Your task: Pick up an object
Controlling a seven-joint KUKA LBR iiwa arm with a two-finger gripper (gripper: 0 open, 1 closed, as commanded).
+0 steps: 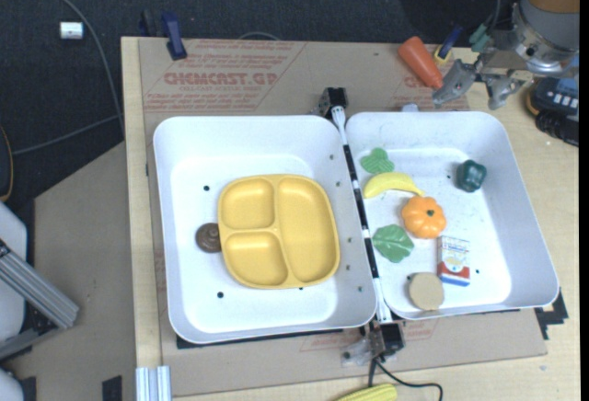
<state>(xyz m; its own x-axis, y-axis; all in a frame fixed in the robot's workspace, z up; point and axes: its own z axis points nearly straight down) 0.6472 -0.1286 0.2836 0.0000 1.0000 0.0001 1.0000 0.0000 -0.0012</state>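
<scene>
My gripper (473, 86) hangs over the far rim of the right bin (525, 206), its two fingers spread apart with nothing between them, so it is open. Below it in that bin lie a dark green object (470, 175), a yellow banana (388, 184), an orange pumpkin (423, 216), two green leaf pieces (375, 160) (393, 243), a small white carton (455, 261) and a tan round disc (426, 291). None of them touches the gripper.
The left bin (175, 169) holds a yellow divided plate (277, 230) and a brown round piece (209, 237) beside it. An orange-handled clamp (420, 62) sits on the bench just left of the gripper. A blue clamp (172, 36) is at the back left.
</scene>
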